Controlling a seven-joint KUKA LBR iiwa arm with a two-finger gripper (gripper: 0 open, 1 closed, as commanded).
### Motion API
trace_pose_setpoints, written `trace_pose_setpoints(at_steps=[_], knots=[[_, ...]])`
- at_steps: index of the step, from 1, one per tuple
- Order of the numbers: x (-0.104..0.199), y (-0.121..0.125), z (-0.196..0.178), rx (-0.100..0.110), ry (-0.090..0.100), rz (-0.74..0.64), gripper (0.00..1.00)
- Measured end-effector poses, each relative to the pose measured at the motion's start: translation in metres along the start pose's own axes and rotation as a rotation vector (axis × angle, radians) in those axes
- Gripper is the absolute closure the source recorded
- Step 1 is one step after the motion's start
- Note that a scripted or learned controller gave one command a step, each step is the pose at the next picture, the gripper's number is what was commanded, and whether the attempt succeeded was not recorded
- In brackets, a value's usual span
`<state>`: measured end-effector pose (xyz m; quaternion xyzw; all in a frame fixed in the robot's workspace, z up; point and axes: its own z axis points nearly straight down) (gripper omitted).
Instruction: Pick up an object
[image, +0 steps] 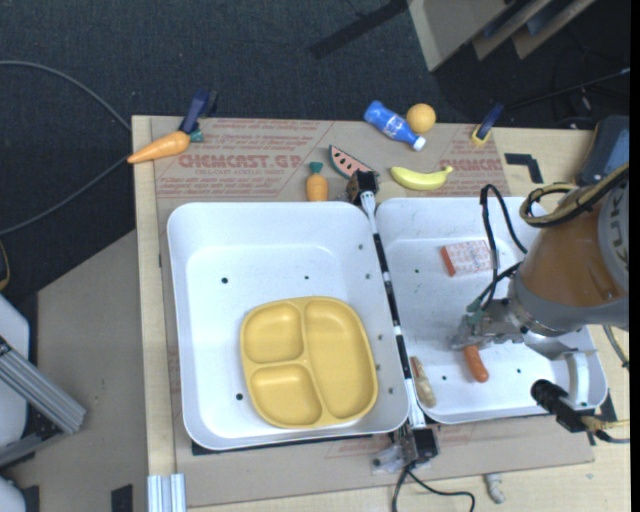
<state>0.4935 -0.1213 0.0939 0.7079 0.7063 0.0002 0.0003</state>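
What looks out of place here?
Several toys lie outside the bins: carrot at the bench's far-left corner, bottle, orange ball, banana and watermelon slice behind them. Right bin holds a sausage by the hand.

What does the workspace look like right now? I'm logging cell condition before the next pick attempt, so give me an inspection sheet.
Surface: bench bears left bin and right bin.
Job's things: orange sausage toy, red-and-white packet, brown piece in right bin.
Clutter: yellow divided plate in left bin; carrot, banana, bottle, watermelon slice behind the bins.
Gripper: gripper low over right bin, above sausage.
Cables: black cable on arm.
Surroundings: dark floor.
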Motion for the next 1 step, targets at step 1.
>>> trace_pose_setpoints(at_steps=[1], knots=[[0.0627, 0.0268, -0.0914, -0.002, 0.001, -0.004, 1.00]])
